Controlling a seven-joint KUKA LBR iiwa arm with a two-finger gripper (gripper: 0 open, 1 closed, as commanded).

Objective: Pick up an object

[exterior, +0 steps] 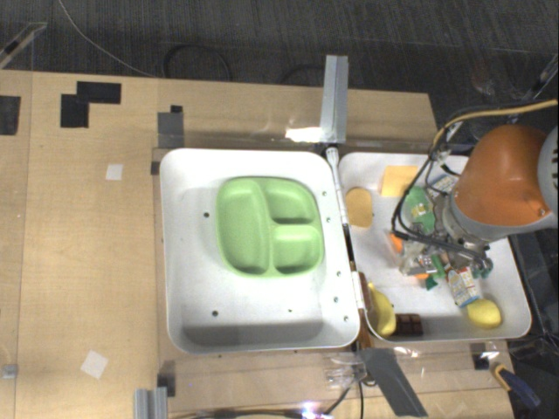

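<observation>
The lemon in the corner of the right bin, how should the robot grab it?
The lemon lies near the right bin's front corner, its long side roughly along the front wall. Best guess: the hand comes straight down from above and pinches across the lemon's narrow middle, since that is its slimmest span. The wall and a small packet beside it crowd any sideways approach.
</observation>
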